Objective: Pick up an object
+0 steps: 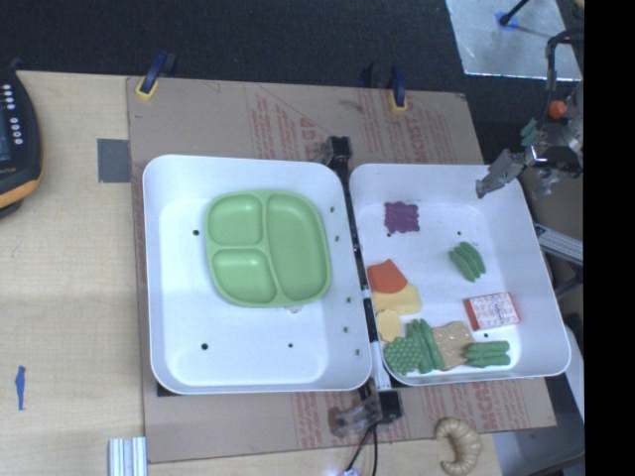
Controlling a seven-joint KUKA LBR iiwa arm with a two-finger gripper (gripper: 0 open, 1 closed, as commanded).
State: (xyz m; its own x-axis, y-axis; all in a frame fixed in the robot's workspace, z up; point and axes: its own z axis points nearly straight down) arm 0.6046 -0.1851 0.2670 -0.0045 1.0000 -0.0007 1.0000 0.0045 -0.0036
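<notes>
Over the far right corner of the right bin [541, 266] hangs the gripper [493, 179], its grey tip just at the bin's rim; whether it is spread or pressed together cannot be told from this view, and nothing shows between its tips.

Right bin, open room: bare white floor along the far edge and down the right side. Objects crowd the left wall and the near edge.
- purple piece [401, 216]: flat, roughly square, fuzzy-looking, alone near the far left part, well apart from the rest.
- small green pod [466, 260]: ribbed, elongated, alone mid-bin, free floor all round.
- red-and-white packet [491, 310]: flat rectangle, near the right side.
- orange wedge [387, 276] touching a yellow piece [400, 299], both close to the left wall.
- near edge: green bunch [415, 348], tan slice [452, 339] and green bean pod [487, 353] packed together, touching or overlapping, tight to the rim.

Left bin [169, 266]: holds a pale green divided plate [268, 247], three compartments, rounded corners, smooth moulded look, sitting in the far half; near half is bare floor.

Both bins rest on a brown cardboard sheet [248, 117], held by two clamps with blue handles at the far edge. A tan curved object [459, 442] lies on the cardboard, outside the bins, near edge. An orange-and-black handheld controller [15, 147] sits at the bench's left edge.
</notes>
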